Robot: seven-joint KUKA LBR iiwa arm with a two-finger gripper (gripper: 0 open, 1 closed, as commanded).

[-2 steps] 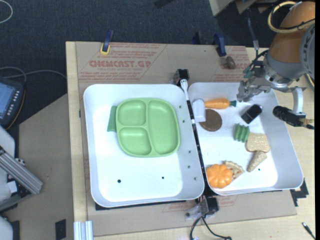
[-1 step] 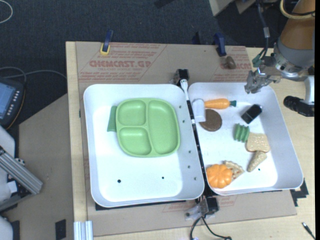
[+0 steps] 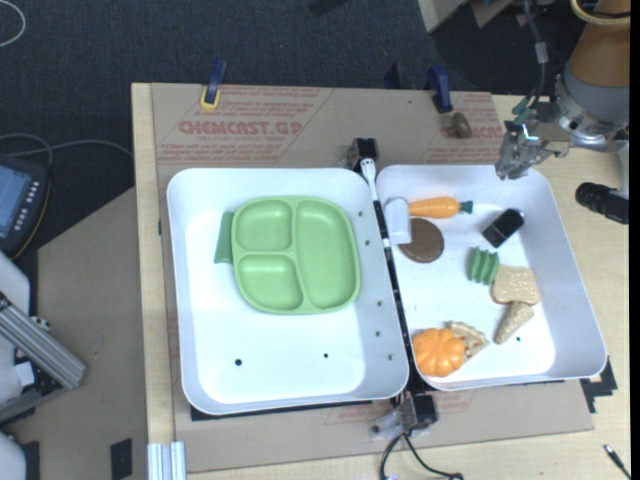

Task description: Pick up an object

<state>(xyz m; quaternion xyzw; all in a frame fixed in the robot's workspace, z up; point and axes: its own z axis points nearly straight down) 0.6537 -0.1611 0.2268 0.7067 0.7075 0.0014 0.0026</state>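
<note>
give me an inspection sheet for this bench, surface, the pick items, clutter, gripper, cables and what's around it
Surface: brown board printed with red lettering, bearing the left bin and right bin side by side.
Job's things: in the right bin, a carrot, brown disc, white cylinder, black block, green ridged piece, two bread pieces, small pumpkin.
Clutter: green divided plate in the left bin.
Gripper: gripper above the right bin's far edge, nothing seen between its fingers.
Cables: wires at the board's near edge.
Surroundings: clamps on the far edge; dark floor.
</note>
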